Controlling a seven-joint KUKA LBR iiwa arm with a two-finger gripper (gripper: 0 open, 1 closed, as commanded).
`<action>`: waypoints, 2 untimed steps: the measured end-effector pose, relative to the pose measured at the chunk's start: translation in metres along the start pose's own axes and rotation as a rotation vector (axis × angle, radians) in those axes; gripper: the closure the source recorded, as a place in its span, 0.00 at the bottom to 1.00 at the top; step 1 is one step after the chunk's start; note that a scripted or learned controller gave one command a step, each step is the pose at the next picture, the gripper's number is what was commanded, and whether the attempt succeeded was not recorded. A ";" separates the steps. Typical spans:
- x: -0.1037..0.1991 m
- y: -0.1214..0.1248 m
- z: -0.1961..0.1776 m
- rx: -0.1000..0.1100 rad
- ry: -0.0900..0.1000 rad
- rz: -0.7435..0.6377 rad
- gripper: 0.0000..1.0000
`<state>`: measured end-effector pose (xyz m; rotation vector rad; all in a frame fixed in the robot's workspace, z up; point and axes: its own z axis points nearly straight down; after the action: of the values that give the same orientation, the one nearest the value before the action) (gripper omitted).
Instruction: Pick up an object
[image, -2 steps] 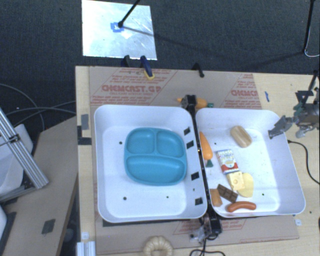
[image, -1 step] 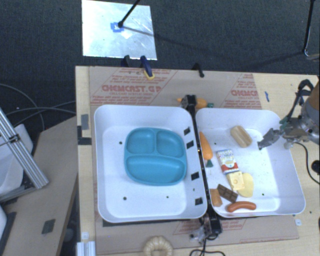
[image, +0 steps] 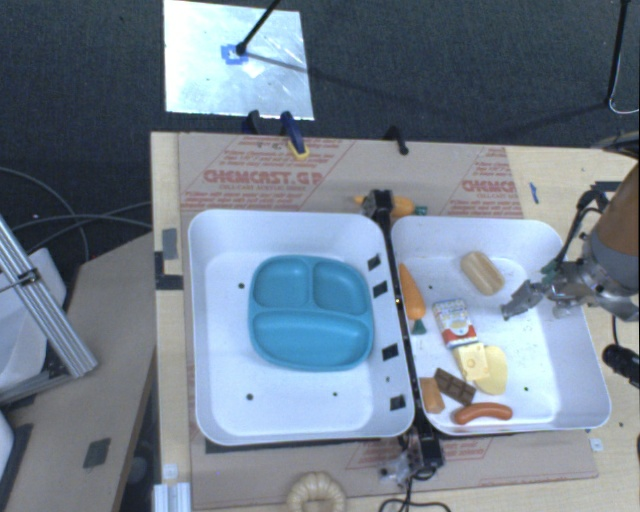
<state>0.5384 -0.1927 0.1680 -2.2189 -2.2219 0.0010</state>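
Grey two-finger gripper (image: 533, 298) over right white bin (image: 575, 395), fingers spread, nothing between. Tan bread roll (image: 481, 272) near, untouched. Pick not yet made.

The arm (image: 615, 240) was cut off by the right edge above the fingers (image: 520, 300), whose gap was too small to judge. Far below-left of them, a ring (image: 317, 494) was clipped by the bottom edge. The carton (image: 455, 322) print was unreadable.
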 end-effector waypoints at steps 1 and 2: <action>0.003 -0.003 0.062 0.002 0.001 0.000 0.00; 0.004 -0.003 0.085 0.000 0.000 0.000 0.00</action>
<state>0.5352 -0.1891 0.0833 -2.2186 -2.2225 0.0007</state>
